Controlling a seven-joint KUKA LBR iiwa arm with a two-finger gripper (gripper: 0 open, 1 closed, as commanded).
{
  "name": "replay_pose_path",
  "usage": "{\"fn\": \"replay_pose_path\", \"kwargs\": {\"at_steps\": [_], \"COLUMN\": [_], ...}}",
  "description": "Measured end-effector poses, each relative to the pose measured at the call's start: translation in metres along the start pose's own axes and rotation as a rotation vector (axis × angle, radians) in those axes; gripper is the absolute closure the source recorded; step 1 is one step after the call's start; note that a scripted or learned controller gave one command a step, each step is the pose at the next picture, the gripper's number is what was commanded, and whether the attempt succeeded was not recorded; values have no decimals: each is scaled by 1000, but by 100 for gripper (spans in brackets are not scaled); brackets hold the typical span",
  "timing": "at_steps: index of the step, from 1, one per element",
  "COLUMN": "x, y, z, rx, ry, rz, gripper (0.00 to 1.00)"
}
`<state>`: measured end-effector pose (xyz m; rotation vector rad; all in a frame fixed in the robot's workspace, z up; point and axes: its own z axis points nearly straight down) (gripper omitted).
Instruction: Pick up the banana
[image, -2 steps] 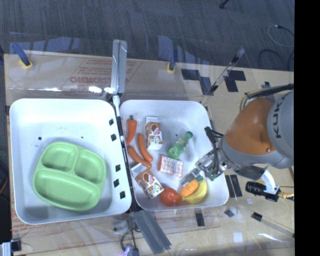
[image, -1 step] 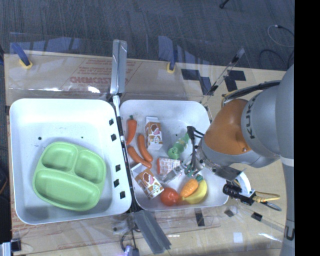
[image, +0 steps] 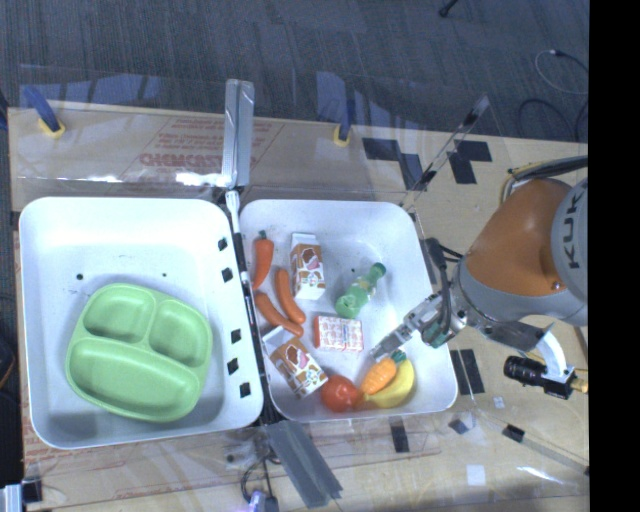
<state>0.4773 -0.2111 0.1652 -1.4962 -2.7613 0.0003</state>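
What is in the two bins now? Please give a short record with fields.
left bin: green divided tray
right bin: banana, small carrot, tomato, two cartons, pink box, green bottle, orange carrot, sausages
banana position: front right corner, beside the small carrot
end effector: low over the right bin, just above the banana
task state: banana not yet lifted

Fixed overhead camera, slanted view
It looks down from above on both white bins (image: 40, 300); the arm (image: 520, 250) enters from the right.
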Motion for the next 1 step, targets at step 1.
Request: {"fn": "replay_pose_path", "kwargs": {"at_steps": [1], "x": [2], "y": [1], "z": [65], "rx": [1], "ry": [3], "rz": [-41], "gripper": [0]}}
